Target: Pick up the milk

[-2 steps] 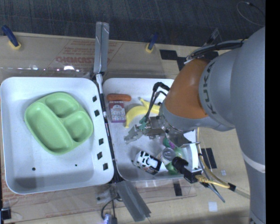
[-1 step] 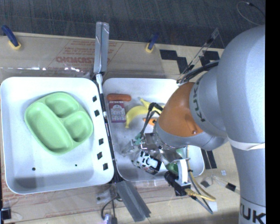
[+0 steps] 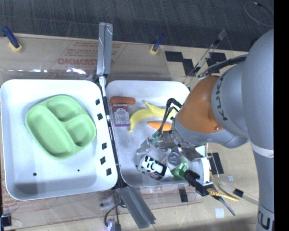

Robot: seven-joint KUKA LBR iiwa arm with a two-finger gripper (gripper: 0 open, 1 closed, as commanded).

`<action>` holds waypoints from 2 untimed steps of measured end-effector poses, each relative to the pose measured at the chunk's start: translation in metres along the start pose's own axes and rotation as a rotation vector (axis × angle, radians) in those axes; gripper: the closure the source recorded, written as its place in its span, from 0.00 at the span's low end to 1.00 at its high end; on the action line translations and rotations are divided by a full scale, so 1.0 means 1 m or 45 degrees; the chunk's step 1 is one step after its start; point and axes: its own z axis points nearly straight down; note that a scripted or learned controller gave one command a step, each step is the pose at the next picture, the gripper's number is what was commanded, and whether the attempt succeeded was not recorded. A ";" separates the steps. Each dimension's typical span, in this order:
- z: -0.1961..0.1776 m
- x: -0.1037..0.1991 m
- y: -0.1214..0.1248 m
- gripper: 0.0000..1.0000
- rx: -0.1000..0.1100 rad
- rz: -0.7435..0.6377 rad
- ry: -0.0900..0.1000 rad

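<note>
A small black-and-white patterned carton point(image 3: 151, 166), which I take for the milk, lies on its side near the front edge of the right bin point(image 3: 135, 88). My gripper point(image 3: 158, 150) hangs low over the bin, just above and slightly behind that carton. The grey wrist and its orange band point(image 3: 202, 112) cover the right part of the bin. I cannot make out anything held by the gripper.
In the right bin lie a hot dog point(image 3: 122, 100), a small reddish-brown box point(image 3: 121, 115), a banana point(image 3: 143, 115), a carrot point(image 3: 160, 125) and a green item point(image 3: 179, 170) under the wrist. The left bin point(image 3: 19, 177) holds a green divided plate point(image 3: 61, 125).
</note>
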 end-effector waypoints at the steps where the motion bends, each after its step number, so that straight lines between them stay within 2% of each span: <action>1: 0.042 -0.038 0.000 0.00 -0.005 -0.212 0.004; 2: 0.041 0.014 0.000 0.00 0.002 0.133 0.001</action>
